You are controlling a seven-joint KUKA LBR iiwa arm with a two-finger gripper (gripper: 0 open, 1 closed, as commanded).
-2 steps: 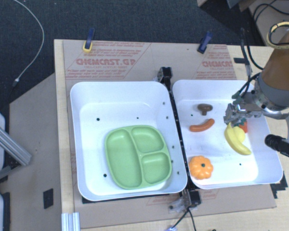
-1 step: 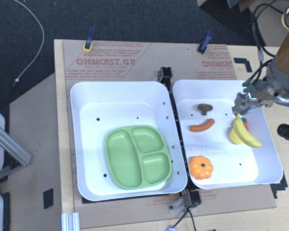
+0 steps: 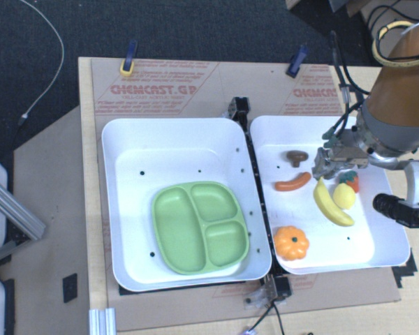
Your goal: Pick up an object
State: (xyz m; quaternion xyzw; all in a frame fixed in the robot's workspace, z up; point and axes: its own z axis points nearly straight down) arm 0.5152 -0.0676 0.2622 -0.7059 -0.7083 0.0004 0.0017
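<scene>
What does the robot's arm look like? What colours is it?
The arm is big and rounded, with a wide orange band sitting above a grey wrist section. Black cables run down beside it to the gripper, which is a small silvery-grey metal piece. A black part sticks out below the wrist.

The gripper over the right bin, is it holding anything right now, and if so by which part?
Cannot be told: the gripper sits low by the banana's top end, with nothing visibly between its fingers.

the gripper (image 3: 329,165) partly hides a red-green toy (image 3: 350,181) behind the lemon (image 3: 343,196).
</scene>
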